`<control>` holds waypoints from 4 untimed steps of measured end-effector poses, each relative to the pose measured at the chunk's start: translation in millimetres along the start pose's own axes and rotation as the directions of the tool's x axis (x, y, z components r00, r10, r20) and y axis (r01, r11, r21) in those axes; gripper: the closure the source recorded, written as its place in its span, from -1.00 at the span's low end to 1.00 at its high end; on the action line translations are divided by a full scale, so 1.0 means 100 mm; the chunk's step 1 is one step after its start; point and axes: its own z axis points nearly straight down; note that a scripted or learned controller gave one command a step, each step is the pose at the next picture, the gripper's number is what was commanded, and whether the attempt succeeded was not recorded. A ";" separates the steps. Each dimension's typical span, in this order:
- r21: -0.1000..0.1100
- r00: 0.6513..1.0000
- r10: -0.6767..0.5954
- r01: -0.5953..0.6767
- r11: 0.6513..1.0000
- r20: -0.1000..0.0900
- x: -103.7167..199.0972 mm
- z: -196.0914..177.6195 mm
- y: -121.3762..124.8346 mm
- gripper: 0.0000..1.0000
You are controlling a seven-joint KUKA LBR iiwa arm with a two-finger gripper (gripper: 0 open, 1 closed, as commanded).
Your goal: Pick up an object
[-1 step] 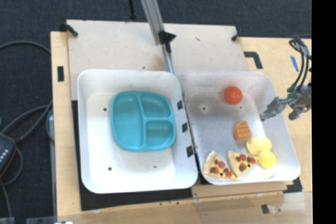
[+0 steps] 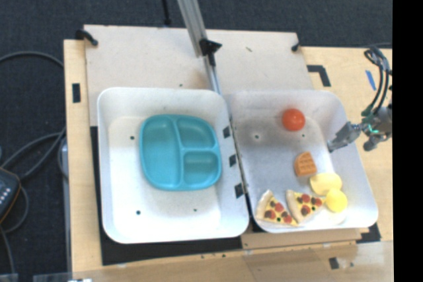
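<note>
Pincer (image 2: 360,134) hovers at the right bin's (image 2: 264,142) rim, grip state unclear; best descend squarely over the orange ball (image 2: 294,119).

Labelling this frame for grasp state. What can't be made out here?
- hand: small and blurred at the camera view's right side; the arm behind it is cut off there.
- yellow pieces: pale on the right bin, too small to identify.
- orange block: surface pattern too small to read.
- blue tray: compartment contents, if any, too faint to tell.
</note>
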 end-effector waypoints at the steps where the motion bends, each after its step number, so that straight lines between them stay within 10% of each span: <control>1: 0.006 1.000 0.002 -0.002 1.000 -0.001 0.05 0.60 -0.04 -1.00; 3: 0.007 1.000 0.003 -0.003 1.000 -0.001 0.00 1.62 -0.10 -1.00; 4: -0.002 1.000 0.007 -0.007 1.000 0.001 -0.02 1.49 -0.07 1.00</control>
